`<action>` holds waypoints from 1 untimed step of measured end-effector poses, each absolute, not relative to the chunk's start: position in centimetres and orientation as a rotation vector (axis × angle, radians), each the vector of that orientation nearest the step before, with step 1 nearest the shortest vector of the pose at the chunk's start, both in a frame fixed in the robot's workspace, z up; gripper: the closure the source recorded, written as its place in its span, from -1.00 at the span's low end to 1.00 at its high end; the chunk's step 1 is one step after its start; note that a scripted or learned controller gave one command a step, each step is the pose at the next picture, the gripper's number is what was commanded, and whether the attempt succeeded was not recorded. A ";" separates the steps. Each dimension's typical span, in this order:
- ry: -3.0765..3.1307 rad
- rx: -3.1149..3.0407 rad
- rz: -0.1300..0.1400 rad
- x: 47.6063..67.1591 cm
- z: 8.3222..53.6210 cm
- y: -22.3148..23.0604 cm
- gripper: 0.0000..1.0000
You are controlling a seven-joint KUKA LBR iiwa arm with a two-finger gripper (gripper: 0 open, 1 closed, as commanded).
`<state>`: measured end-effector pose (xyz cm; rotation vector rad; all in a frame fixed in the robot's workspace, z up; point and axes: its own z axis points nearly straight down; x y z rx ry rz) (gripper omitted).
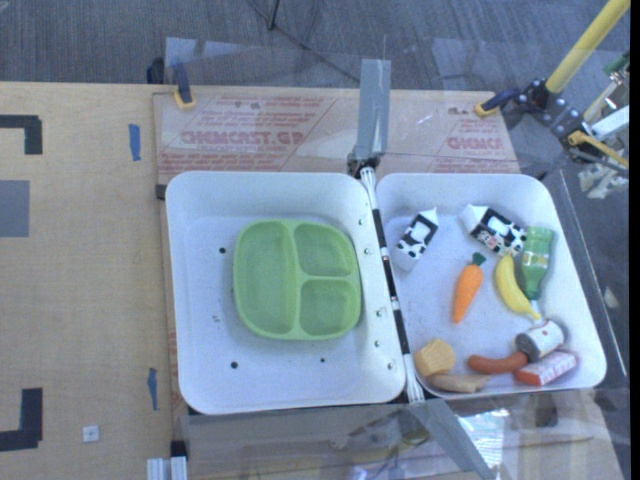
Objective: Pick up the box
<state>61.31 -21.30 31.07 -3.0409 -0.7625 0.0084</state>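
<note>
A small red and white box (548, 368) lies flat in the front right corner of the right bin (560, 200). It touches a short grey and white cylinder (540, 339) just behind it and the end of a red sausage (495, 363) to its left. Two black-and-white cow-patterned cartons are farther back: one (415, 237) near the bin's left wall, the other (497, 230) lying toward the back right.
The right bin also holds an orange carrot (466, 290), a yellow banana (514, 287), a green packet (535, 258), an orange chunk (434, 357) and a tan piece (458, 382). A green divided plate (297, 279) lies in the left bin (195, 298).
</note>
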 end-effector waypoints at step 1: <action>-0.766 -3.039 0.009 61.4 32.0 -21.3 1.00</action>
